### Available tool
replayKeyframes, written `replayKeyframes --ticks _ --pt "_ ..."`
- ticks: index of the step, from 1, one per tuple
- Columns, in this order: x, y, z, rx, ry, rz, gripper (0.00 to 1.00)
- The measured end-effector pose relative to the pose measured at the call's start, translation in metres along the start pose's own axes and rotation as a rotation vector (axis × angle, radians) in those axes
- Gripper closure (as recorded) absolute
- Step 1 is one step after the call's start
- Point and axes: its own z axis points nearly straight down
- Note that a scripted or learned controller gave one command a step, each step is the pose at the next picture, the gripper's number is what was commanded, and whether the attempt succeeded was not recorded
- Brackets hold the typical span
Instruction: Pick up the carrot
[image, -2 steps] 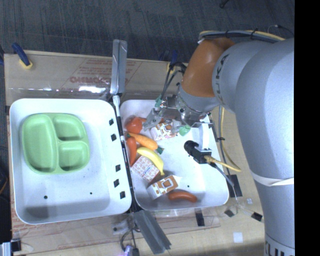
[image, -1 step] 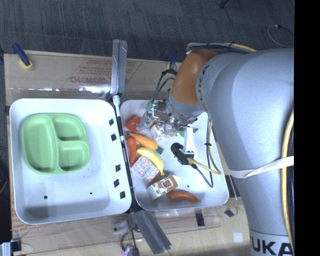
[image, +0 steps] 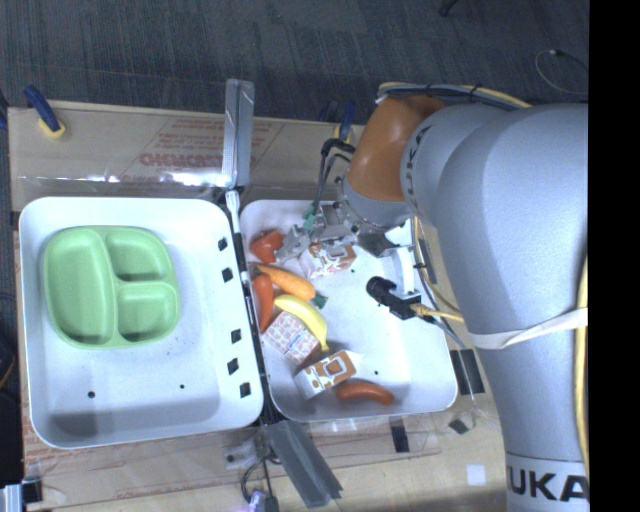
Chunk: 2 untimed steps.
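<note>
Gripper (image: 312, 232) sits low over the right bin's (image: 425, 375) back-left corner, near a small carton (image: 330, 260); grip state: cannot tell. Carrot (image: 285, 279) lies just below it, by the banana (image: 303, 314). Green tray (image: 108, 286) in the left bin (image: 130, 400).

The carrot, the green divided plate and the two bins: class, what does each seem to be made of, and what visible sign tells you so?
Carrot: probably moulded plastic play food; even orange, smooth, slightly glossy skin.
Green divided plate: likely plastic; uniform pale green, rounded moulded compartments, matte sheen.
Left bin and right bin: apparently white plastic; rounded corners, smooth walls, soft reflections.
</note>
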Motion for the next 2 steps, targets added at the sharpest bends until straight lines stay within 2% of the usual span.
replayKeyframes --ticks 1,2 --pt "0.007 -0.015 -0.001 -0.018 -0.003 0.248 0.0" --pt "-0.002 -0.046 -0.019 0.015 0.002 0.333 0.0"
